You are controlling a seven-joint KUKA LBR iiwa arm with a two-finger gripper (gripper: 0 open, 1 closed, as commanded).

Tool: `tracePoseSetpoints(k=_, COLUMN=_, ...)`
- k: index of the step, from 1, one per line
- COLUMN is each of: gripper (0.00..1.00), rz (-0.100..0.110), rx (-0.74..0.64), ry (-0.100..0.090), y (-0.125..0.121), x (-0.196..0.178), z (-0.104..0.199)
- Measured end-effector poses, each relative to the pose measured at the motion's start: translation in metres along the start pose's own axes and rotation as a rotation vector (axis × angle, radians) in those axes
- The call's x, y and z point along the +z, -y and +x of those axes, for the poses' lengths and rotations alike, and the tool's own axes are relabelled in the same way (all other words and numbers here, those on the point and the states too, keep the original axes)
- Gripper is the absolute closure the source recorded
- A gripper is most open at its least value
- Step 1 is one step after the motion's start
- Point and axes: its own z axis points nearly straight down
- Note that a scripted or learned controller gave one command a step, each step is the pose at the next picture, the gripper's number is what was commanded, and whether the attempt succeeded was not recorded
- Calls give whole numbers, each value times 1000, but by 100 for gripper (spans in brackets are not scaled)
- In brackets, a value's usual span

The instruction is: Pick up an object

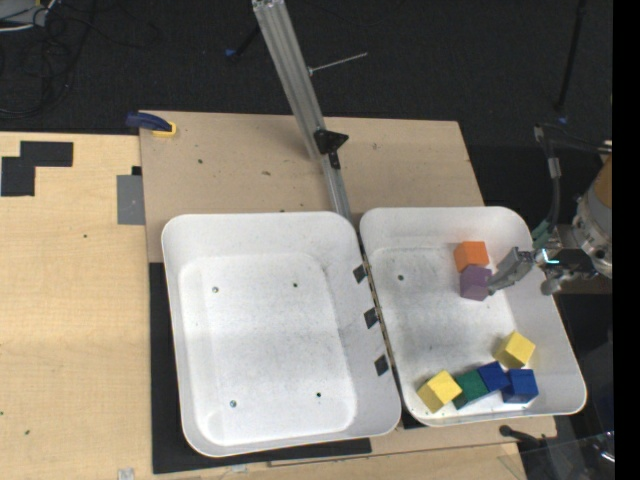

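The grey two-finger gripper (pixel 512 268) sits just beside the small purple cube (pixel 475 283); I cannot tell its grip.

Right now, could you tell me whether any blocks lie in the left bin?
No, all the blocks lie in the right bin.
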Motion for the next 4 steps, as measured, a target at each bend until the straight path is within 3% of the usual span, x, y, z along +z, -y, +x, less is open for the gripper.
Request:
tracePoseSetpoints(k=1, gripper=0, rz=-5, rx=2, ry=1, y=0, x=-2, z=-1)
tracePoseSetpoints(k=3, gripper=0, rz=1, rx=3, ry=-1, y=1, x=100, z=15)
tracePoseSetpoints(k=4, gripper=0, rz=2, rx=1, ry=0, y=1, x=158, z=6)
